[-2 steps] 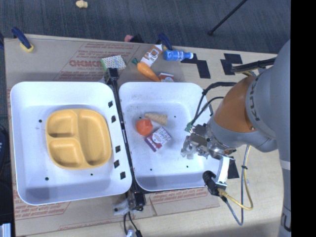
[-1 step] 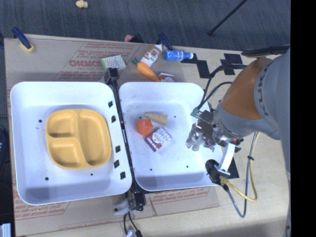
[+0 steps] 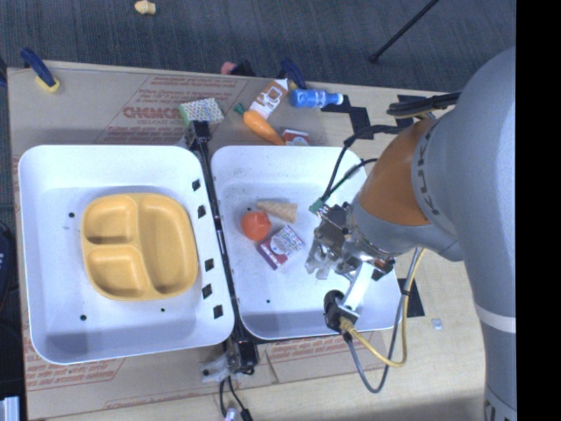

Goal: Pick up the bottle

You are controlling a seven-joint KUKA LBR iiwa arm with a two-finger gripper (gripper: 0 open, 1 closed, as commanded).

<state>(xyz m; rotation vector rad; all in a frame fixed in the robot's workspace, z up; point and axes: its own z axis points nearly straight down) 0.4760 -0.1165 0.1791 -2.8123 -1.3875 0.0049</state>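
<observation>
A small blue bottle (image 3: 312, 99) with a pale cap end lies on its side on the cardboard bench top, behind the right bin (image 3: 263, 318) and outside it. My gripper (image 3: 323, 257) hangs low over the right half of that bin, far in front of the bottle. It is just right of a red-and-white packet (image 3: 280, 246). Nothing shows held in it.
In the right bin lie a red-orange ball (image 3: 256, 225), a tan cone (image 3: 278, 209) and the packet. The left bin (image 3: 53, 323) holds a yellow divided plate (image 3: 138, 244). Beside the bottle on the bench are a carrot (image 3: 262, 127) and a white-orange carton (image 3: 268, 100).
</observation>
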